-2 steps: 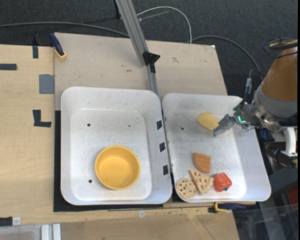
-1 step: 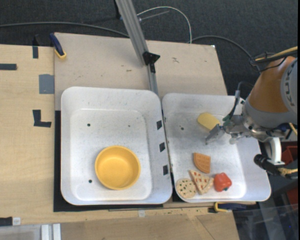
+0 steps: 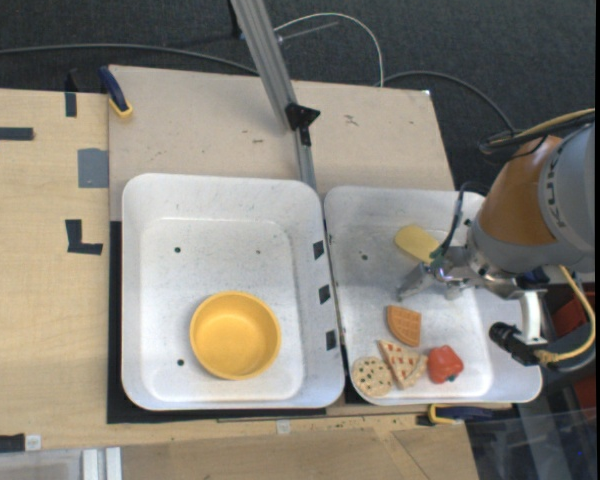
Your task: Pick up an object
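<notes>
- Claw (image 3: 420, 283) low in the right bin (image 3: 365, 218), just beside the pale yellow piece (image 3: 416, 241) — likely lining up a grasp.
- Finger state: cannot tell.
- Waffle (image 3: 404, 324), cracker (image 3: 371, 376), red piece (image 3: 443, 364) lie near the bin's front edge; yellow bowl (image 3: 235, 335) sits in the left bin (image 3: 150, 208).

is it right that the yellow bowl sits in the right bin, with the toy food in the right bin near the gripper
Not quite. The camera view shows the yellow bowl in the left bin, not the right one. The rest holds: the toy food lies in the right bin, near the gripper.
</notes>
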You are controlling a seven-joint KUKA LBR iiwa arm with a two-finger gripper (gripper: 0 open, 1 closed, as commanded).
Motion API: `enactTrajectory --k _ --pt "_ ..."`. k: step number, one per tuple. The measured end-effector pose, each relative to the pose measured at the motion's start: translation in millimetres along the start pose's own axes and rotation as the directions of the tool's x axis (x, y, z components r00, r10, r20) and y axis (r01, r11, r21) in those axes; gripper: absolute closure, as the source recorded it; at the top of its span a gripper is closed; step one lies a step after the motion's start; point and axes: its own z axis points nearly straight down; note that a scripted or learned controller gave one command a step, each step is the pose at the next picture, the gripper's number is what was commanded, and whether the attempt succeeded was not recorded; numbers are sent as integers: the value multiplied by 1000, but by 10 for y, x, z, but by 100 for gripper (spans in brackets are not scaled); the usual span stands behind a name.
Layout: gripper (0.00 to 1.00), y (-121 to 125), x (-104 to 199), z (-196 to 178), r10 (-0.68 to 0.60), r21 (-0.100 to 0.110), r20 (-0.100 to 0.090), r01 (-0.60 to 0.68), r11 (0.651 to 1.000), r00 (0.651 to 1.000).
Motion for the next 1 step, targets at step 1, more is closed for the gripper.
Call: enactTrajectory --k 1 --pt "100 0 10 -108 -2 1 -1 2 1000 1000"
